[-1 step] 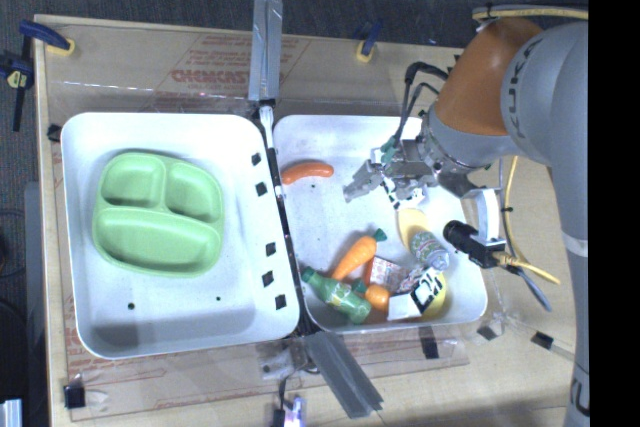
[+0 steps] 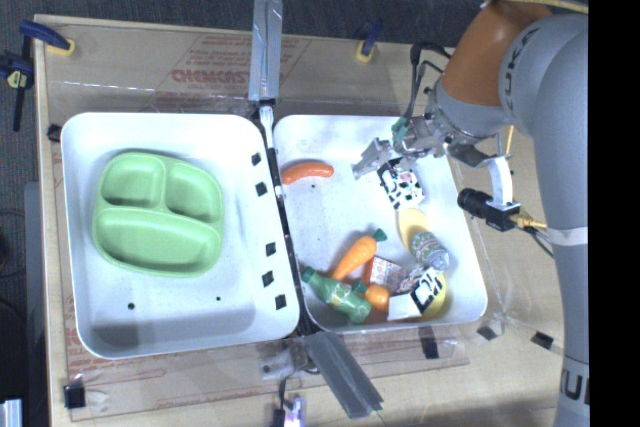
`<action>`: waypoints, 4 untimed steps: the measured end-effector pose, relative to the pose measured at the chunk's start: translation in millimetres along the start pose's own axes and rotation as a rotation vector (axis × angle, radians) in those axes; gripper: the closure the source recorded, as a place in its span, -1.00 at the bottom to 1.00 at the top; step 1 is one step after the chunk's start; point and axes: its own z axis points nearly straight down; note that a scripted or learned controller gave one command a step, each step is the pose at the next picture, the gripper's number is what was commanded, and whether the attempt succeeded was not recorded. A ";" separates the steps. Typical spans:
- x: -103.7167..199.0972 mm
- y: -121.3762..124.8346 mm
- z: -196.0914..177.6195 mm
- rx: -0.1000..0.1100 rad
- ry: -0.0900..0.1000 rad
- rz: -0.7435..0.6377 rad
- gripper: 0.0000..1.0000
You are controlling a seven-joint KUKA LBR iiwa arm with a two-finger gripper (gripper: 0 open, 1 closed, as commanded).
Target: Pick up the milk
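The milk (image 2: 403,186) is a small white carton with black cow patches, in the upper right part of the right bin (image 2: 325,215). My gripper (image 2: 386,156) hangs over the bin's back right area, directly above and left of the carton's top and touching or nearly touching it. The gripper's body hides how it meets the carton. A second cow-patterned pack (image 2: 428,290) lies at the bin's front right among other items.
An orange sausage (image 2: 306,171) lies by the divider. A carrot (image 2: 355,256), a green bottle (image 2: 336,292), a yellow item (image 2: 420,240) and small packs crowd the front right. The left bin (image 2: 80,305) holds a green divided plate (image 2: 160,211).
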 end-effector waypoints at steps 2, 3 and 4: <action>1.1 47.4 -55.4 -0.002 0.000 0.122 -1.00; 3.5 48.9 -65.8 0.000 0.000 0.113 1.00; -5.7 46.4 -104.5 -0.001 0.000 0.206 1.00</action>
